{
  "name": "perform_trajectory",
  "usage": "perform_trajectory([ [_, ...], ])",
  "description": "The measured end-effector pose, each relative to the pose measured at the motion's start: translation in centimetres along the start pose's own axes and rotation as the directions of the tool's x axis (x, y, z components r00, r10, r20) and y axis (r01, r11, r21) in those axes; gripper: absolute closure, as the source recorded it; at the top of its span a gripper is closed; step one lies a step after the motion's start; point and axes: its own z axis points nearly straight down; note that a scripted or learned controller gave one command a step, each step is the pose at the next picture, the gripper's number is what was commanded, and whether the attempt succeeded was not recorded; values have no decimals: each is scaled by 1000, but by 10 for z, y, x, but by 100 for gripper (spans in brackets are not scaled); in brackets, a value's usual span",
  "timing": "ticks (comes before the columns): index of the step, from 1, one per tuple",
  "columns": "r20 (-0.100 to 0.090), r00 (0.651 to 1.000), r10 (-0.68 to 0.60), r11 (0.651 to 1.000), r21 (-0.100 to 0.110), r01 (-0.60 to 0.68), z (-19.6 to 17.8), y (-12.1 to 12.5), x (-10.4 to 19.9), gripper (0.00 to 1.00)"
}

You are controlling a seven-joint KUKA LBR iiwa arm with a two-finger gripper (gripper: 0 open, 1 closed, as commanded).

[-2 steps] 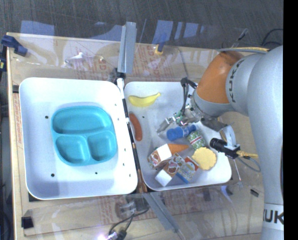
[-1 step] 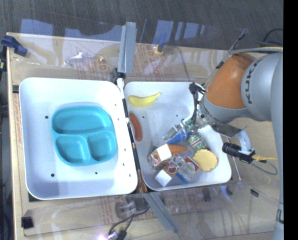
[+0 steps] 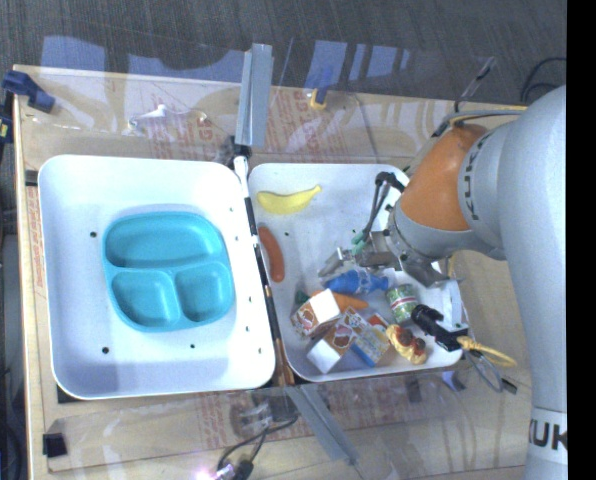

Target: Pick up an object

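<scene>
The right bin (image 3: 278,363) is crowded along its near side: small cartons, a can and other packets lie packed together, touching or overlapping, with little room between them. Its far left part is more open, holding a banana (image 3: 288,200) and, by the left wall, a sausage (image 3: 272,252), well apart. The arm (image 3: 478,193) covers the right side. In the left bin (image 3: 63,268), a blue divided tray (image 3: 168,268) fills the middle, with bare floor all around it.
</scene>
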Motion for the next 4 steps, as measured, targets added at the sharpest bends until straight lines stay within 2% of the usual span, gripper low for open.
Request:
perform_trajectory([
  [1, -1, 1000, -5, 1000, 1, 5, -10, 1, 1, 100],
  [2, 0, 1000, -5, 1000, 1, 5, -10, 1, 1, 0],
  [3, -3, 979, -203, 979, 4, 203, 2, -53, 72, 0],
  [4, -4, 978, -208, 978, 3, 208, -9, -52, 72, 100],
])
